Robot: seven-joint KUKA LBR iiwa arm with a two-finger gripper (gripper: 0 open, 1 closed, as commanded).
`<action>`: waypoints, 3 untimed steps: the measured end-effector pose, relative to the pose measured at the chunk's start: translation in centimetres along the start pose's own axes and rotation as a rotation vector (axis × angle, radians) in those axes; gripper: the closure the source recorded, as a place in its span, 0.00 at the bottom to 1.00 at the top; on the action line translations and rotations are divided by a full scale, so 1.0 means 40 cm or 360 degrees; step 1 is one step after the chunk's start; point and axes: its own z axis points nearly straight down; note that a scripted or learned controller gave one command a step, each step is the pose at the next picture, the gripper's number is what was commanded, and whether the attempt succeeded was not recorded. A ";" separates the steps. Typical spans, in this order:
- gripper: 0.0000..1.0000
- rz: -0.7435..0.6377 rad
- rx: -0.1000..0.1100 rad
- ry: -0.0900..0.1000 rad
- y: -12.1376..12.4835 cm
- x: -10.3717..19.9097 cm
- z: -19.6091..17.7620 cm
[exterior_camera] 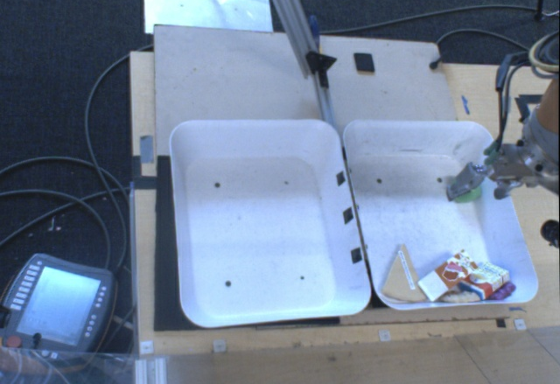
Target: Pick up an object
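Observation:
My gripper [466,184] reaches in from the right and hangs over the right bin [411,155], near its right wall. A small green object [472,193] sits right at the gripper's tip, touching or just beneath it; I cannot tell whether it is gripped. In the bin's near right corner lies a pile: a tan wedge [402,275], a white block [431,286], a red and white packet [458,268] and a purple item [507,290].
The left bin [188,198] stands beside the right one, with black clips [347,215] along the shared rim. A slanted metal pole [289,2] rises behind the bins. A teach pendant [52,301] and cables lie on the floor at left.

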 end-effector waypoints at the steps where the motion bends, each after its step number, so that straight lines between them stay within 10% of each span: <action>1: 0.00 0.0001 -0.0001 -0.0001 -0.004 -0.006 0.105; 2: 0.00 0.0001 -0.0001 0.0000 0.019 -0.008 0.228; 3: 1.00 0.0001 -0.0008 -0.0003 0.022 -0.009 0.196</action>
